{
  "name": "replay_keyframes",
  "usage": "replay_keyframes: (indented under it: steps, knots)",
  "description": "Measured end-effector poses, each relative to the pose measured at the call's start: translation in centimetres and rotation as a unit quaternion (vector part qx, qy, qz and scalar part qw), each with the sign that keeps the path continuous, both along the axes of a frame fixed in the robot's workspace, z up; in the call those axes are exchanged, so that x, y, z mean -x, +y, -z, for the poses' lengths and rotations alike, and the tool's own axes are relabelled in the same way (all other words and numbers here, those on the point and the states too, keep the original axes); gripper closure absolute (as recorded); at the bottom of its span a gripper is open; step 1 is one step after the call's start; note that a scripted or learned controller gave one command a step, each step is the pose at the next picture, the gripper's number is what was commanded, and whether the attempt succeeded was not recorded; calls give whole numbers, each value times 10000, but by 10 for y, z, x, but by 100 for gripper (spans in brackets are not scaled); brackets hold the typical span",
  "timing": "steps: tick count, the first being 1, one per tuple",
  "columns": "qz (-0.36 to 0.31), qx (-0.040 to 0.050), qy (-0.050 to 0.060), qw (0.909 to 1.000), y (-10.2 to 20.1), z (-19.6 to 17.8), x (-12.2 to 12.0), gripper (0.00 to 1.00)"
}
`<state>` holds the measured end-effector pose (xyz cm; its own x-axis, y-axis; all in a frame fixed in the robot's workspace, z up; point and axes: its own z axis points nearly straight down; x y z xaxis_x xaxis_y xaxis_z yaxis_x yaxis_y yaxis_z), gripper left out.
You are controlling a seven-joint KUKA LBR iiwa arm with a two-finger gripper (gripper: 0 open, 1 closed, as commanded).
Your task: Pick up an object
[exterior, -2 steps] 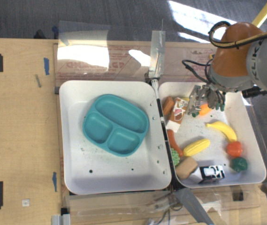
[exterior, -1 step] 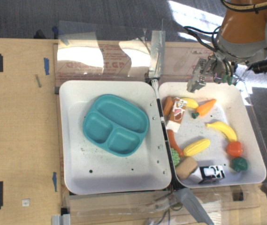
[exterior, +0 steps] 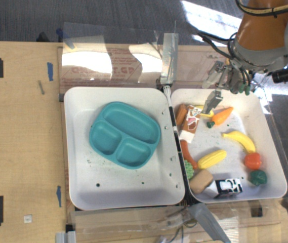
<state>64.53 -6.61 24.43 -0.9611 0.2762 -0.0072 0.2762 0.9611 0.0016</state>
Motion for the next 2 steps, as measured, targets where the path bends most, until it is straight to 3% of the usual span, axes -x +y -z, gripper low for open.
replay_keyframes:
  steps: [1,2]
  knots:
    - [-918,-6,59,9958,-51,115,43,0]
    - [-988,27,-60,9951,-78,149,109,0]
